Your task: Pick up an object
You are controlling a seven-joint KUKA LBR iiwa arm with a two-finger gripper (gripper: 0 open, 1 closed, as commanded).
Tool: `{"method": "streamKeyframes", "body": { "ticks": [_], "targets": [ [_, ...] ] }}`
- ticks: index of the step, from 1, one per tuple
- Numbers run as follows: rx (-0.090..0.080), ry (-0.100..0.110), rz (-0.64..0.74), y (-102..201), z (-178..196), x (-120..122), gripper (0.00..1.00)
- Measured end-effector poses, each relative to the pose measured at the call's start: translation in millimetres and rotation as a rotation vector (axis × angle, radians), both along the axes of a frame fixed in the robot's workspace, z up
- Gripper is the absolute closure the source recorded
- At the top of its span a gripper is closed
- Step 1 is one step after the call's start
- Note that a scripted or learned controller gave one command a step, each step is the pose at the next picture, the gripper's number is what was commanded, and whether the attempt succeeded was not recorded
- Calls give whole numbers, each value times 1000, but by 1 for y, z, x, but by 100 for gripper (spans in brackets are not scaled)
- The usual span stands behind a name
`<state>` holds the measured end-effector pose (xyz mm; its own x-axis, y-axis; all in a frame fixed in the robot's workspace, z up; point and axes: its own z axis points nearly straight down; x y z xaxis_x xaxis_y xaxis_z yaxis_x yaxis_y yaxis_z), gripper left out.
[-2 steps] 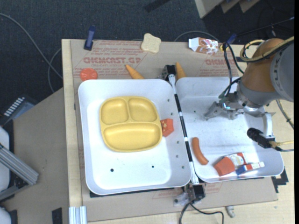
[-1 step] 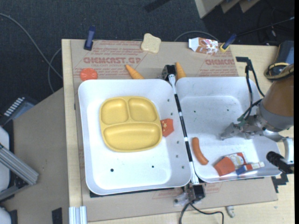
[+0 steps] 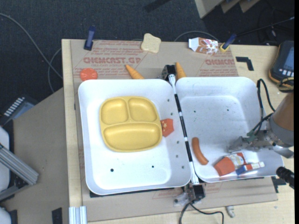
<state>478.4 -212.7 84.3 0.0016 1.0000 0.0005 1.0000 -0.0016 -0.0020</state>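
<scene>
Camera view: gripper (image 3: 243, 143) at 12 o'clock above tube (image 3: 237, 164), claw state can't tell tbh. Tube looks light, squishy, slippery; grab mid-body.

Bench (image 3: 117, 62) bears left bin (image 3: 93, 171) beside right bin (image 3: 219, 90).

Left bin (image 3: 93, 125): divided plate (image 3: 131, 124) at centre, small block (image 3: 167, 126) touching it at 3 o'clock. Right bin (image 3: 219, 92): sausage (image 3: 200, 151) at 8 o'clock, tube (image 3: 237, 164) at 6 o'clock, claw (image 3: 245, 143) just behind tube.
</scene>
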Motion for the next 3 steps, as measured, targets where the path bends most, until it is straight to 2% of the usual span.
{"method": "streamKeyframes", "body": {
  "ticks": [1,2,3],
  "targets": [
    [-1,-3,-1,0,10,1,100],
    [0,-2,0,0,10,1,0],
    [-1,-4,-1,0,20,1,100]
  ]
}}
